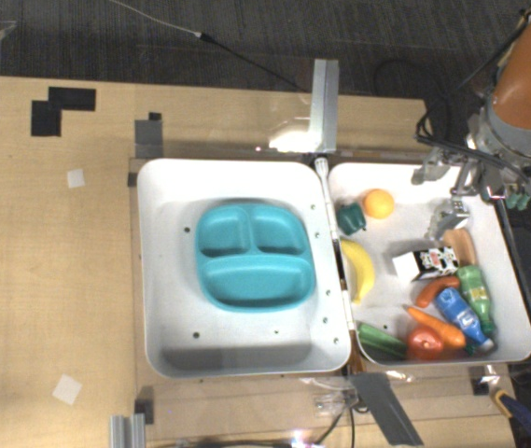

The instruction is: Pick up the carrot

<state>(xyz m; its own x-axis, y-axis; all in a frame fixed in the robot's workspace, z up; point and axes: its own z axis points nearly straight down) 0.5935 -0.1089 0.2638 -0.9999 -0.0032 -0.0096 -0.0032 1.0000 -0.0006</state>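
The carrot (436, 326) is a slim orange piece lying slantwise near the front of the right bin (517, 343), between a red tomato (424, 344) and a blue bottle (459, 314). A second short orange piece (430, 291) lies just behind it. My gripper (440, 195) hangs over the back of the right bin, well behind the carrot and apart from it. Its two metal fingers (450, 218) stand spread, open, with nothing between them.
The right bin also holds an orange (378, 203), a dark green pepper (350, 217), a banana (360, 269), a black-and-white carton (428, 262), a sausage (459, 245), a green bottle (473, 287) and a cucumber (380, 338). A teal divided plate (254, 255) lies in the left bin (167, 343).
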